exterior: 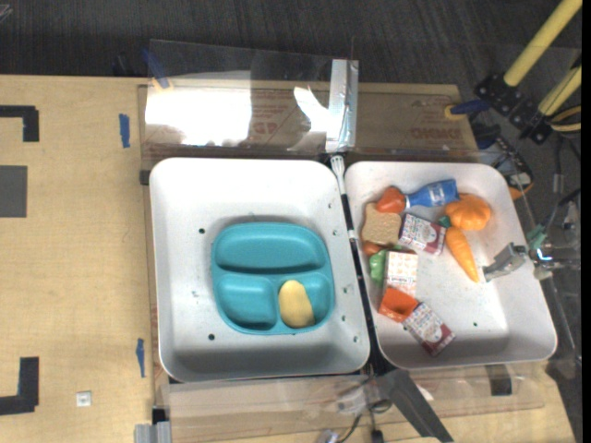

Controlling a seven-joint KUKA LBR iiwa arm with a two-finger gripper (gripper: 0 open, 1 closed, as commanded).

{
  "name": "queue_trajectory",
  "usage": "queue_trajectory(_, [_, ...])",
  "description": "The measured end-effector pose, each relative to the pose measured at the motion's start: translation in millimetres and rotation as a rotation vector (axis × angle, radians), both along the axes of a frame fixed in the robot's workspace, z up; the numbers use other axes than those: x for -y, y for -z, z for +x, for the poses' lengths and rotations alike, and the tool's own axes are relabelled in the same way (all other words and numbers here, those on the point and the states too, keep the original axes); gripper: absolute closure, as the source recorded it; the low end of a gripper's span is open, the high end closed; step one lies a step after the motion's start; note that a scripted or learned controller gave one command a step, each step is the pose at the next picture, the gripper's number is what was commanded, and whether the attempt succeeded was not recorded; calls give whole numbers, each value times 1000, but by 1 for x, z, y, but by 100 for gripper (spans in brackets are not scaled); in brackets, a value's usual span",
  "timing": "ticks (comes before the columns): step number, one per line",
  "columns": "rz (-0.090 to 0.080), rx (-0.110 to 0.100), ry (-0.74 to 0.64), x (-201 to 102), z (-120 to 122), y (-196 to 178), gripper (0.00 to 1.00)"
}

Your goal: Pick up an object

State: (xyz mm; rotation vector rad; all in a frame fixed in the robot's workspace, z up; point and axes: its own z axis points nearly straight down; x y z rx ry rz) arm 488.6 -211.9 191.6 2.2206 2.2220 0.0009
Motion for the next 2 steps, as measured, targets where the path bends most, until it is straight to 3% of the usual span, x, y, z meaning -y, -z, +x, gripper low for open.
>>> queue_trajectory(1, [-1, -2, 81, -5, 73, 69, 0])
queue_trajectory(2, [8, 11, 57, -7, 121, 97, 0])
